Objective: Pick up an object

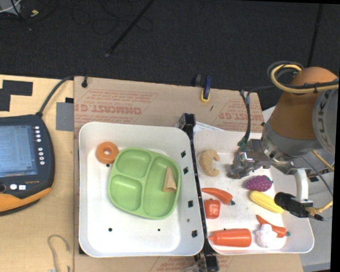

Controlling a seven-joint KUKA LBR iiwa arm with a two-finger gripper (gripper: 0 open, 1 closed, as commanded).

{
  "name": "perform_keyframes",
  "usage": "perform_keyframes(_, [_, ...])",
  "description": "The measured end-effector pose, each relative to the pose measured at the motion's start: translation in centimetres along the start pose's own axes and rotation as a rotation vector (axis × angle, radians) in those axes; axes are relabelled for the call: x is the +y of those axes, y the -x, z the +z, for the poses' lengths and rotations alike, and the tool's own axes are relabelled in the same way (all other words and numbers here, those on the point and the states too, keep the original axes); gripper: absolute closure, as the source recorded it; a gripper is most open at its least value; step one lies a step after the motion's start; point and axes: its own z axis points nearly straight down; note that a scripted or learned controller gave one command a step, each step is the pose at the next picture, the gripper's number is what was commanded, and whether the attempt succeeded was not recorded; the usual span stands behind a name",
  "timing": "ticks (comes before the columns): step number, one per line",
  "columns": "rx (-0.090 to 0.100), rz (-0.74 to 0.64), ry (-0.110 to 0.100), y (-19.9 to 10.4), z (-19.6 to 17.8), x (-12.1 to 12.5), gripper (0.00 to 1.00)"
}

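Note:
My gripper [237,169] hangs low over the right bin [306,243], in its upper middle. It sits between a tan croissant [209,162] to its left and a purple bunch of grapes [259,182] to its right. Nothing shows between its tips. Below it lie a red chili pepper [217,194], a red bell pepper piece [211,208] and a yellow corn cob [265,202]. Near the bin's front edge lie a long orange carrot [230,237], a white garlic-like piece [268,237] and a small red-orange item [272,225].
The left bin [91,225] holds a green divided plate [134,187] with a tan cone [170,180] on it, and an orange donut [107,152] beside the plate. A black divider [193,185] separates the bins. A tablet pendant [15,158] lies far left.

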Motion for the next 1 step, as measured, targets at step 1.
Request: perform_keyframes(1, [0.001,0.004,0.001,-0.25,-1.93,-0.32,1.0])
